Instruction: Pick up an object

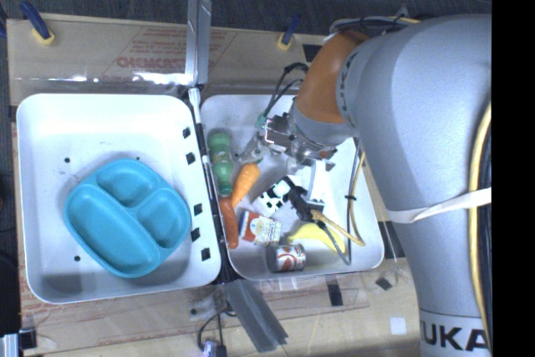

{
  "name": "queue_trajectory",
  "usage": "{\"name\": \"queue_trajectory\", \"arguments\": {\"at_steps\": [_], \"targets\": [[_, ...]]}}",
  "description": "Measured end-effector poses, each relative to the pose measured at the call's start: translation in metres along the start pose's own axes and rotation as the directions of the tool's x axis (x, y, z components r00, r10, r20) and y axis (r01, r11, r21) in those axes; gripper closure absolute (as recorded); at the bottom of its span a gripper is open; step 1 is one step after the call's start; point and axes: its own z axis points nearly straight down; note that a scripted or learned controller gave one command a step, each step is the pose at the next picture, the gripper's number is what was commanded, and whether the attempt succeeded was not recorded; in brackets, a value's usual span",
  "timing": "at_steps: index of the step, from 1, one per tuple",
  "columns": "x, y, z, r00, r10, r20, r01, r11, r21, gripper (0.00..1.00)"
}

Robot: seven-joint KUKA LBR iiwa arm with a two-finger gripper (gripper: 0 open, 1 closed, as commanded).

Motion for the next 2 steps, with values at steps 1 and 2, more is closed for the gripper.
{"name": "queue_trajectory", "arguments": {"at_steps": [1, 2], "targets": [[0.0, 0.0, -0.009, 1.0, -0.003, 0.0, 0.003, 1.0, 0.003, 1.0], [0.056, 0.007, -0.14, 0.999, 0.053, -0.002, -0.053, 0.999, -0.004, 1.0]]}}
